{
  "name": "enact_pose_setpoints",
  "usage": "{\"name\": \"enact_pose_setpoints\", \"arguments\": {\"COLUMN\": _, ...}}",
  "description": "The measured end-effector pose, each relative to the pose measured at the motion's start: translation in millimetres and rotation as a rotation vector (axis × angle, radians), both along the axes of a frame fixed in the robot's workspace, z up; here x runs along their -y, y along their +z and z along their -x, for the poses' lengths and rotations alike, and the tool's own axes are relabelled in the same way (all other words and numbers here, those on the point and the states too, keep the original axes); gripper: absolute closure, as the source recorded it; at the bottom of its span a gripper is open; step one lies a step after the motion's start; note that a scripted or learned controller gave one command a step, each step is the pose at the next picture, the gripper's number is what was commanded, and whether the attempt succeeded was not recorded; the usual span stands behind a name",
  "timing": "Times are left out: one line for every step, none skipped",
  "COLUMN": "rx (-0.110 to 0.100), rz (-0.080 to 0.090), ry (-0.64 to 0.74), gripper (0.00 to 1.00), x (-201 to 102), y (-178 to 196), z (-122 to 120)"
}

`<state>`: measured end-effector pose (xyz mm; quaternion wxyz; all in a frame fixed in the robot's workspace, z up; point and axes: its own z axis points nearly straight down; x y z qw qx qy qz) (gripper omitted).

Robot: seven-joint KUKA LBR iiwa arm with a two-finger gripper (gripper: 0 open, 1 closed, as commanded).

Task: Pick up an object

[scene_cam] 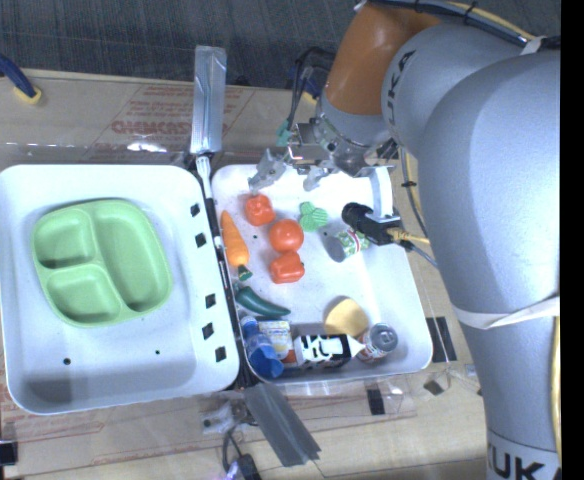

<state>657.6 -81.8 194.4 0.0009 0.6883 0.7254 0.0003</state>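
My gripper hangs over the far left part of the right bin, its two grey fingers spread open with nothing between them. Just below it lie three red toy fruits: one nearest the fingers, a round one, and a blockier one. An orange carrot lies along the bin's left wall. A small green piece and a silver-green can sit to the right of the fruits.
At the right bin's near end lie a dark green vegetable, a yellow piece, a blue bottle, a black-and-white box and a small can. The left bin holds a green divided plate. The arm covers the right side.
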Motion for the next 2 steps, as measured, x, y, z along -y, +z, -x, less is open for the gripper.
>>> {"name": "enact_pose_setpoints", "arguments": {"rx": -0.004, "rz": -0.001, "ry": -0.028, "gripper": 0.00, "x": -50, "y": 45, "z": 34}}
{"name": "enact_pose_setpoints", "arguments": {"rx": -0.007, "rz": -0.001, "ry": 0.162, "gripper": 0.00, "x": -3, "y": -3, "z": 74}}
